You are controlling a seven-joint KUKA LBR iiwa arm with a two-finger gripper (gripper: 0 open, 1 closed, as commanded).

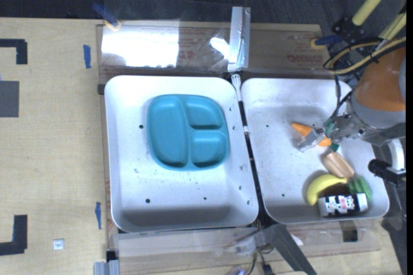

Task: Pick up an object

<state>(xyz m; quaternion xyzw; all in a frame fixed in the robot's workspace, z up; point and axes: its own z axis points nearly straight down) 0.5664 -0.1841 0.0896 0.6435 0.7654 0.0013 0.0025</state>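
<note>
In the right bin an orange carrot-shaped toy lies near the middle. My gripper reaches in from the right and sits over the carrot's right end, down at the bin floor. A bit of orange also shows on the gripper's far side. A tan bread-like piece lies just below the gripper. Below that are a yellow banana and a small bottle with a black and white label and a green cap, on its side.
The left bin holds a blue divided plate. A clear plastic wall stands behind the bins. The arm's orange band and cables hang over the right bin's far right corner.
</note>
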